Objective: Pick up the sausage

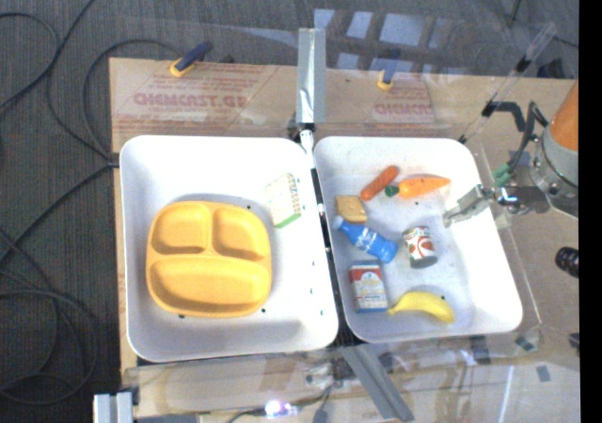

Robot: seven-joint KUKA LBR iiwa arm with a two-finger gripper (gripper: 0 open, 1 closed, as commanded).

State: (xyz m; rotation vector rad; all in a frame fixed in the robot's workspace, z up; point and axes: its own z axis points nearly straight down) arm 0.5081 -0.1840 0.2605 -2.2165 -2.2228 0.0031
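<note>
Over at the right bin's (pixel 489 252) far edge, the pincer (pixel 467 206) is hovering, and whether it's gaping or closed I cannot tell; the sausage (pixel 380 182) is lying apart from it near the bin's back wall, touching the carrot (pixel 423 186); a can (pixel 419 246) is sitting below.

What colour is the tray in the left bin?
The tray is yellow-orange, seen clearly in the camera view.

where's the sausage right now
The sausage lies in the right bin, near its far edge, just left of the carrot and above the bread slice.
</note>
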